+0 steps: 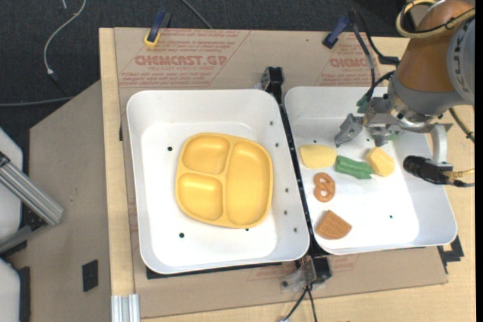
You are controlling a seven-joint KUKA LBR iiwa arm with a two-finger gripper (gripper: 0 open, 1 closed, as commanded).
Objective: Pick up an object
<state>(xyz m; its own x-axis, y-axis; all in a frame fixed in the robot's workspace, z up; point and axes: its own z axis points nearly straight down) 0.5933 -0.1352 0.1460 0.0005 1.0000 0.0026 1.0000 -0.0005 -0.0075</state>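
The right bin (pixel 423 222) holds several small toy foods: a pale yellow piece (pixel 317 156), a green piece (pixel 353 167), a yellow wedge (pixel 382 162), an orange pretzel (pixel 324 187) and an orange-brown slice (pixel 333 225). My gripper (pixel 365 133) hangs over the upper middle of this bin, just above the green piece and the yellow wedge. Its grey fingers (pixel 349 129) are spread apart with nothing between them.
The left bin (pixel 151 162) carries a yellow divided plate (pixel 224 179) in its middle. A black divider with clamps (pixel 272 78) runs between the bins. Blue clips (pixel 157 26) sit on the cardboard at the back. The right bin's lower right floor is bare.
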